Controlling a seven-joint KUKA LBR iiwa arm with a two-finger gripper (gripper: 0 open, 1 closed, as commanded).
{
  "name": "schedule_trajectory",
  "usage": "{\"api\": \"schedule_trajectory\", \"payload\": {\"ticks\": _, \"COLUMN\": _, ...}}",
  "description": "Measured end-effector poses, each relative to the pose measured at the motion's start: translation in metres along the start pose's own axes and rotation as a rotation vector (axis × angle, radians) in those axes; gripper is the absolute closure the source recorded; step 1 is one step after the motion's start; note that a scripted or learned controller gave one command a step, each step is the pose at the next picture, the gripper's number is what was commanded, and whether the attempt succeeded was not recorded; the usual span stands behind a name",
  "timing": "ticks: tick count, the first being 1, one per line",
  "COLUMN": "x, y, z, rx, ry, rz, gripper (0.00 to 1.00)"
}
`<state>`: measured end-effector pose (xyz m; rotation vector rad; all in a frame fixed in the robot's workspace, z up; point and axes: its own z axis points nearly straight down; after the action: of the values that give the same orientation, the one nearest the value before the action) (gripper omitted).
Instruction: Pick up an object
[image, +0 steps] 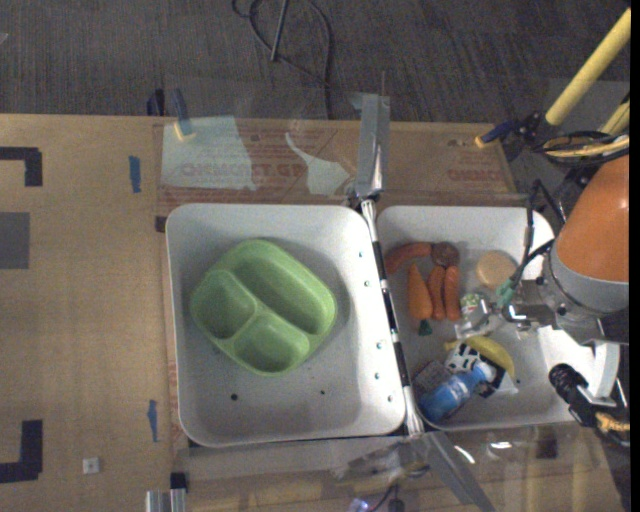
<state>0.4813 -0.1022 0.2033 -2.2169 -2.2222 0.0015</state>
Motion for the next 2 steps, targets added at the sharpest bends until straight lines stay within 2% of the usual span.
{"api": "schedule_trajectory", "payload": {"ticks": 1, "x": -0.025, "y": 0.095, "z": 0.117, "rx": -0.008, "ry": -0.003, "rz": -0.153, "gripper": 0.00}}
{"api": "schedule_trajectory", "payload": {"ticks": 2, "x": -0.029, "y": 0.096, "z": 0.105, "rx": -0.014, "ry": -0.004, "rz": -0.145, "gripper": 1.00}}
